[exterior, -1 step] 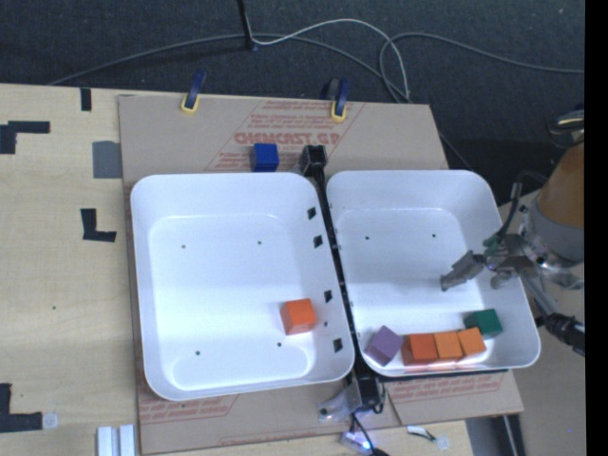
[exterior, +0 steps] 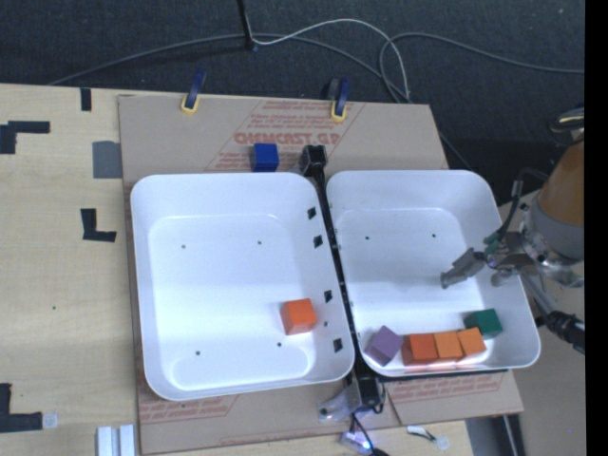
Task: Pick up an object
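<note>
The arm (exterior: 560, 212) came in from the right and was cut off at the frame's edge, so little beyond its orange band and grey wrist could be seen. Its gripper (exterior: 465, 266) hung over the right part of the right bin (exterior: 408, 183). One grey finger (exterior: 458, 270) pointed left over the bin floor; the other was lost against the wrist hardware, so I could not tell whether the claw was spread or closed. Nothing showed between its fingers.

Two white bins sat side by side on a cardboard sheet (exterior: 275, 131). The right bin held five blocks along its near wall: a purple block (exterior: 384, 345), an orange row that seemed to be three blocks touching, namely the first orange block (exterior: 419, 349), the second orange block (exterior: 447, 347) and the third orange block (exterior: 472, 342), and a green block (exterior: 485, 322) just behind the row's right end. The seams in that row were faint.

The left bin (exterior: 152, 255) held one lone orange block (exterior: 298, 315) near its front right corner. A blue block (exterior: 265, 156) lay on the cardboard behind the bins. Two clamps, the left clamp (exterior: 193, 94) and the right clamp (exterior: 338, 100), gripped the sheet's far edge.
</note>
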Available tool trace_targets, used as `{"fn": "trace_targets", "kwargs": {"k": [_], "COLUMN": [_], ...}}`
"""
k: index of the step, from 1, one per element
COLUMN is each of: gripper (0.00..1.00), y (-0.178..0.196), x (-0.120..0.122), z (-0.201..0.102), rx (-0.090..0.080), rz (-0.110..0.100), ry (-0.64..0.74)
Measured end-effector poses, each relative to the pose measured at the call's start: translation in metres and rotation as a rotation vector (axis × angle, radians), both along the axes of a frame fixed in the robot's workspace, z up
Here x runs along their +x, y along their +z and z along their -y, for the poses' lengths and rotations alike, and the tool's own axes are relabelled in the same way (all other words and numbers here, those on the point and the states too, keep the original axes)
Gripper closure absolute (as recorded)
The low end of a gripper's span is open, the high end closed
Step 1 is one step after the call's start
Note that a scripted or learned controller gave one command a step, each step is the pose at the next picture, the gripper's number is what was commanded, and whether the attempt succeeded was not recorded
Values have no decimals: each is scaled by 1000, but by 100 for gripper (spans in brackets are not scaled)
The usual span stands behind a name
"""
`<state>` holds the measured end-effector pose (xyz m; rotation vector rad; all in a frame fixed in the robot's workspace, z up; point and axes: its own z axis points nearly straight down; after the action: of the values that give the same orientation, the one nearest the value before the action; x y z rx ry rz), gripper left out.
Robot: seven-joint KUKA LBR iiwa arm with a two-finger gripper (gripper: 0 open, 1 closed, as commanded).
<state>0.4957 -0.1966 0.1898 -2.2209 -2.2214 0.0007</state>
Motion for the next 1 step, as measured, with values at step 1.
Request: {"fn": "trace_targets", "kwargs": {"k": [1], "gripper": [0], "y": [-43], "x": [0], "z": [4], "rx": [1], "rz": [-4], "ry": [0]}}
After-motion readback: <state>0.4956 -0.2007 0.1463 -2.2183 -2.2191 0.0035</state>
